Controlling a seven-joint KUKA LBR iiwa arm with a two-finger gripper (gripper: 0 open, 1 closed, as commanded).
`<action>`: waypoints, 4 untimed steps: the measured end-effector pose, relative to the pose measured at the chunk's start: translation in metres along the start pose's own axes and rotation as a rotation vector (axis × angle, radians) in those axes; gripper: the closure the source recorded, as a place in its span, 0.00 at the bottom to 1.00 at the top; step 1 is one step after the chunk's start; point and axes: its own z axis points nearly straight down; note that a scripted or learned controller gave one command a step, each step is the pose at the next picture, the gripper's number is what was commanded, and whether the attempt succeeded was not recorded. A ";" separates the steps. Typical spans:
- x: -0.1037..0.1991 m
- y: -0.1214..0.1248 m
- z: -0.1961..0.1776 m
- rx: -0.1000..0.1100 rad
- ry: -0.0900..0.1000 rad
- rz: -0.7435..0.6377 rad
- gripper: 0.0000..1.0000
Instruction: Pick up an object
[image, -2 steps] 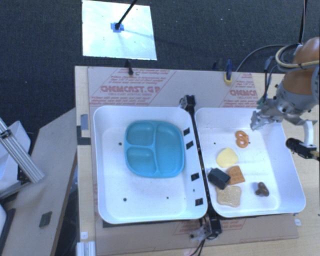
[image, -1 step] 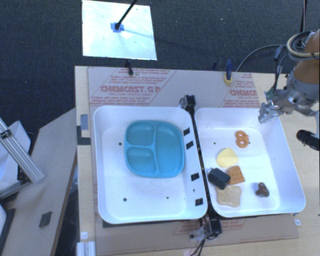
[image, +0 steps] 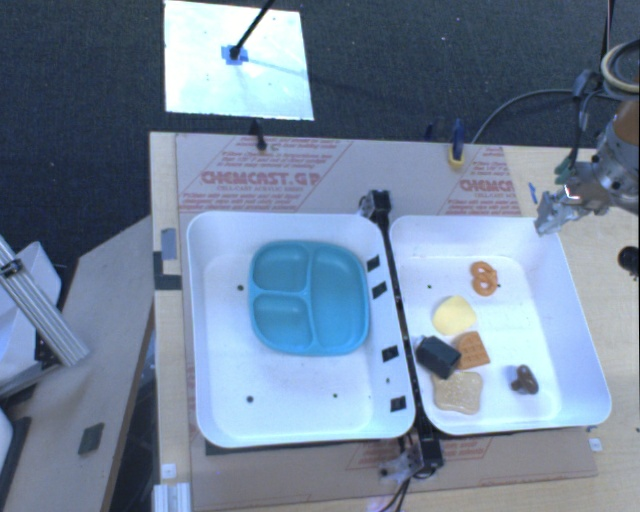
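Observation:
The right bin holds several small items: an orange pretzel, a pale yellow piece, an orange cracker, a black block, a beige toast-shaped piece and a brown lump. My gripper hangs over the bin's back right corner, up and to the right of the pretzel, well apart from every item. Nothing shows between its fingers.
The left bin carries a blue divided plate. A black clip strip runs along the seam between the bins. A cable loops behind the right bin toward the arm. A white sheet lies beyond the bench.

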 end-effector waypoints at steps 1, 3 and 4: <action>0.045 0.005 -0.004 0.002 0.001 -0.007 1.00; 0.159 0.009 -0.008 0.001 0.002 -0.010 1.00; 0.210 0.009 -0.009 0.001 0.001 -0.008 1.00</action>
